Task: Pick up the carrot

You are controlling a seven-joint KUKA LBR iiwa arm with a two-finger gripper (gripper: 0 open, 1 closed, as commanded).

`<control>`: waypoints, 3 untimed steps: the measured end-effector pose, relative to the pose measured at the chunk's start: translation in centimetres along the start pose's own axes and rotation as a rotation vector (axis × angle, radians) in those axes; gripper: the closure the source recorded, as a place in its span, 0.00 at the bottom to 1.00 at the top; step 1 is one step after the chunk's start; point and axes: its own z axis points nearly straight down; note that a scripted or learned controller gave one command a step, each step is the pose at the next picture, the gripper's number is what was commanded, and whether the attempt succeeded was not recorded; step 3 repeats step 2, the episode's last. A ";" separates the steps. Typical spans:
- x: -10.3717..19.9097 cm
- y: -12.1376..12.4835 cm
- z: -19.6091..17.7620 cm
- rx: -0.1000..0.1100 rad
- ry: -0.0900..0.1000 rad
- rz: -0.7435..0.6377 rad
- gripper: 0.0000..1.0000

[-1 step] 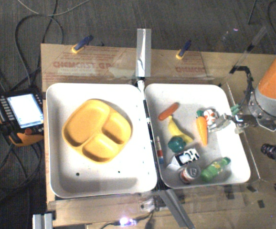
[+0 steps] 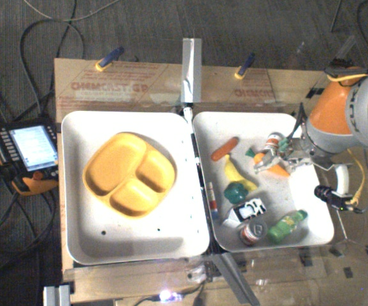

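Small orange carrot (image 2: 270, 165) with green top, lying tilted, right bin's upper right area, partly hidden

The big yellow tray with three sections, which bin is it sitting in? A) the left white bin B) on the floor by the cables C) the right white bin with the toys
A: the big yellow plastic tray with three sections lies flat inside the left white bin, while the orange toy carrot, by the gripper, lies with the other small toys in the right white bin.
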 end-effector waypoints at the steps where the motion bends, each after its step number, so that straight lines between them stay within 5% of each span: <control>1: -0.1 -0.1 -0.6 0.005 -0.003 0.000 1.00; 2: 5.8 5.9 -11.3 0.005 -0.011 0.095 1.00; 3: 5.8 5.9 -11.3 0.005 -0.011 0.095 1.00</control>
